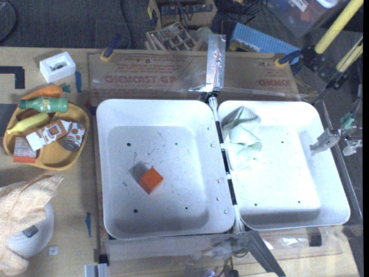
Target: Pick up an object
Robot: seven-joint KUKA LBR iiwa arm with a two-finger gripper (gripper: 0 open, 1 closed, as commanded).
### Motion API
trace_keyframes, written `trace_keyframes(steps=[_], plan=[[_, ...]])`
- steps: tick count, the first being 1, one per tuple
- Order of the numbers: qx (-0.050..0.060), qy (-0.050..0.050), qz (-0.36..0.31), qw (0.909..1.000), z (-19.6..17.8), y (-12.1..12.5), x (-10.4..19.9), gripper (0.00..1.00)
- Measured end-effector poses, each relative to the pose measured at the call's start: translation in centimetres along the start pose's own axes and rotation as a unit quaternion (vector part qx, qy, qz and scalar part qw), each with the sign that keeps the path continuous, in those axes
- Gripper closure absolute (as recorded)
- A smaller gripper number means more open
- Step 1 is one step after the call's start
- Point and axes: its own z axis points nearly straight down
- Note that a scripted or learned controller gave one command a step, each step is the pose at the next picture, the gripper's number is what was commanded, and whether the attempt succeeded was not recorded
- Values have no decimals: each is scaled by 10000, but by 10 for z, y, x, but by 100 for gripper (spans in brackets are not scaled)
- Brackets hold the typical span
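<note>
Lettering on the clear sheet (190,79) behind the bins reads "CHEMCAST GP" (partly glared); gripper state can't be told.

To the left of my bins, on the worktop (81,212), a yellow bowl (55,160) holds a green bottle (45,104), a banana (26,123) and small printed packets. A white box (57,66) sits behind it. A beige cloth (26,203) lies at the near left corner, a grey-and-white mouse-like thing (29,235) resting on it.

End effector (346,136) cut off, indistinct
</note>
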Motion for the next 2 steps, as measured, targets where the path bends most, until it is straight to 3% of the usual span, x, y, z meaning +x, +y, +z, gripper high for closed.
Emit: trace_keyframes(steps=[1, 2], plan=[[-12, -5, 587, 9983, 32, 56, 48, 0], [-41, -5, -69, 10000, 188, 102, 73, 0]])
